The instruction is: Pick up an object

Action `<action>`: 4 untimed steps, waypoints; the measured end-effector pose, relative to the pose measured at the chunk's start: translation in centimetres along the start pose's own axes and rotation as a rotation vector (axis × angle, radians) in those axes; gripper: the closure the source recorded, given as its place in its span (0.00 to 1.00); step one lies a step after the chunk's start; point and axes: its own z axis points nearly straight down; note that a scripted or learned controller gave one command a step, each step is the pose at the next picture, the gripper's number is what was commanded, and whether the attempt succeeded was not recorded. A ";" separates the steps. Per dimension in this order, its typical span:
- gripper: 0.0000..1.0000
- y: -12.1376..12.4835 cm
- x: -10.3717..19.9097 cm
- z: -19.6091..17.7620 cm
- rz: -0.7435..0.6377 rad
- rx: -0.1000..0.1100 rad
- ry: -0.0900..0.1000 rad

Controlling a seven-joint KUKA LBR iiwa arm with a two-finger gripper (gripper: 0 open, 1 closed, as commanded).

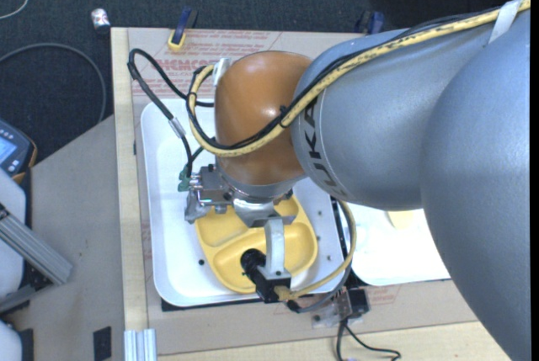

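Note:
A yellow, shallow moulded object [221, 240] lies in the near part of the left white bin [158, 208]. My gripper [246, 215] is low over the bin, directly above the yellow object's far side. The orange wrist band and the grey arm cover it from above. The arm hides most of the object's middle and whether the gripper touches it.
The right white bin [394, 265] shows only a near corner under the arm. A blue and yellow clamp [179, 28] sits on the bench's far edge, and a second blue one [368, 18] sits further right. Black cables [156, 82] loop over the left bin's far left corner.

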 end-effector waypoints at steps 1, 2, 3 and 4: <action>0.00 3.2 0.3 11.4 -0.001 -0.018 0.011; 1.00 3.3 0.9 9.8 -0.004 -0.030 0.023; 1.00 1.1 0.8 10.6 -0.005 -0.050 0.024; 1.00 4.9 0.4 10.7 -0.003 -0.016 0.012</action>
